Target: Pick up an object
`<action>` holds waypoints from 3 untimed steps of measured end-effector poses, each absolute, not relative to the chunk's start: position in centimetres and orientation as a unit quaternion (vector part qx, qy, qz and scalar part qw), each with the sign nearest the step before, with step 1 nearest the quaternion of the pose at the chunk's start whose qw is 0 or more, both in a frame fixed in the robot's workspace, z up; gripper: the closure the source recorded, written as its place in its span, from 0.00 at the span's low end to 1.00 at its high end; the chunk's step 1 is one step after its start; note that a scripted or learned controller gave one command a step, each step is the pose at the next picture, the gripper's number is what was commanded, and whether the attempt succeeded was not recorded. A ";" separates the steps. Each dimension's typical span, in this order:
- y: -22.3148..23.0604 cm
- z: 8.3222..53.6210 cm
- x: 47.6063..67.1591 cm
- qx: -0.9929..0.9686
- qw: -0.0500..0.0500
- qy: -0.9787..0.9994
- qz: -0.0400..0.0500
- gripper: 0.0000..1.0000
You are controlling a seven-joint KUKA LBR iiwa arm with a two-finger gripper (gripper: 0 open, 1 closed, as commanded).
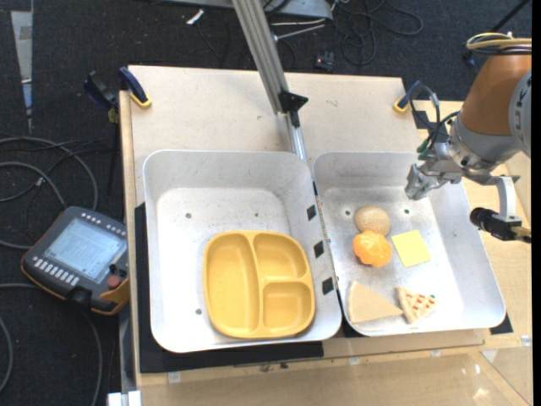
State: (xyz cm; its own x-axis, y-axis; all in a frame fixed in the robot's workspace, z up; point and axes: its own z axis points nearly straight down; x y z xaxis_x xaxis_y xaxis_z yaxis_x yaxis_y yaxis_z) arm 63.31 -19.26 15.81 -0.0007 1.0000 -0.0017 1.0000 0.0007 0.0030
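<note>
The gripper (420, 184) hangs over the right bin's (473, 269) upper corner, its opening impossible to judge; the arm (499, 100) is cut off at right.

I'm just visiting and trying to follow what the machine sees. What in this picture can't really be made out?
- Gripper: too small and blurred in the camera view to tell its finger state.
- Arm: cut off by the right edge.
- Tan wedge and pizza-like slice: too small to identify surely.
- Handheld screen: display unreadable, glare and size.
- Bench: front edge blurred.
</note>
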 end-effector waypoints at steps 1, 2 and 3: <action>-19.8 20.3 63.2 0.707 0.003 0.707 0.001 1.00; -19.7 26.8 63.4 0.706 0.004 0.708 0.002 1.00; -19.7 29.1 63.5 0.706 0.002 0.708 0.001 1.00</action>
